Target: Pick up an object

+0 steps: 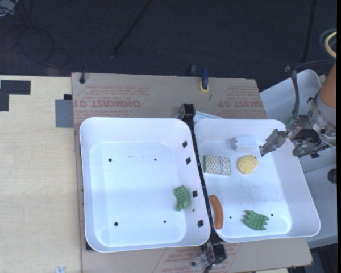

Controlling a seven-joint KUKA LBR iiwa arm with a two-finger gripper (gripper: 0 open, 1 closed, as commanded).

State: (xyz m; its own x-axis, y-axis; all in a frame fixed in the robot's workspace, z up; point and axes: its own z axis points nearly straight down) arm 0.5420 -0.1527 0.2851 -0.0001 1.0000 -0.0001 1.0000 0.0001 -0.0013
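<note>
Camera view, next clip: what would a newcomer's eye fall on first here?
Probably the two white bins side by side: the left bin bears one green toy near its right wall. The right bin bears a yellow ball, a patterned block, an orange sausage and a green leafy toy. The hand hangs open over the right bin's right edge, holding nothing.

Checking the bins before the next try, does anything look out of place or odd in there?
Nothing stands out. The orange sausage-shaped item lies tight along the right bin's divider-side wall, and one green item sits alone in the left bin.
</note>
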